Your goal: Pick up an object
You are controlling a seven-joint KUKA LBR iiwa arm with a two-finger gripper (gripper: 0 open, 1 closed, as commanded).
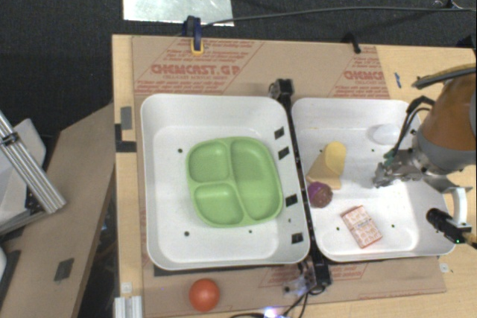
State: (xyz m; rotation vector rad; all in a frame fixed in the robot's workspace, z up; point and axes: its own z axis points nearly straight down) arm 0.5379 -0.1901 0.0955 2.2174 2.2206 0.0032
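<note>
Gripper down in the right bin
Yellow wedge is closest, just beside it on the left bin side, long axis slanted. Can't tell how open the gripper is.

You see an arm with a rounded grey body and a broad orange band above its wrist. Thin dark cables loop beside the band down toward the gripper, which is a small block of dull grey metal, its details too blurred for you to make out.
</note>
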